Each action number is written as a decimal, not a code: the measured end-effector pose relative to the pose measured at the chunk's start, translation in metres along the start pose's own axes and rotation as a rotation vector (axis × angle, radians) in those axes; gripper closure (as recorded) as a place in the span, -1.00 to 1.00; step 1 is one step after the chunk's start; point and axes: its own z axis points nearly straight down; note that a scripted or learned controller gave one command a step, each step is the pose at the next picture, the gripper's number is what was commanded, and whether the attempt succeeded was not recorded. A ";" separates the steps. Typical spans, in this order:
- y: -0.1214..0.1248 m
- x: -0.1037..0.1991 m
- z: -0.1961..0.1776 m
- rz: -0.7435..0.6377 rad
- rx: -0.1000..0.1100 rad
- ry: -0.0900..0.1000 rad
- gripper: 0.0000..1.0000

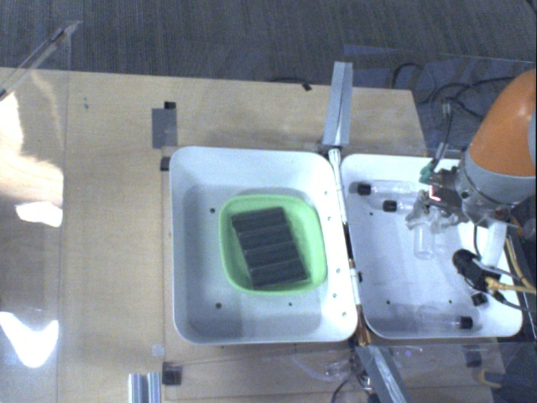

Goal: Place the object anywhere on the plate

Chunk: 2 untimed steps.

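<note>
A dark grey ridged block (268, 248) lies flat inside the green plate (228, 233), which sits in the middle of the left white bin (191, 267). My gripper (424, 229) hangs over the right white bin (394, 296), in its upper right part, well apart from the plate and the block. Its tip is pale and translucent against the white bin floor. Nothing shows in it.
The grey arm with its orange band (508, 133) reaches in from the right, with black cables (474, 269) trailing over the right bin's far side. A metal divider post (339, 107) stands behind the seam between the bins. Wooden bench (84, 250) spreads to the left.
</note>
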 end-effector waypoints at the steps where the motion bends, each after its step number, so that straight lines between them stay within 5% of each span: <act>1: 0.000 0.000 0.000 0.000 0.000 0.000 -1.00; 2: 0.001 -0.068 -0.073 0.097 -0.004 -0.001 -1.00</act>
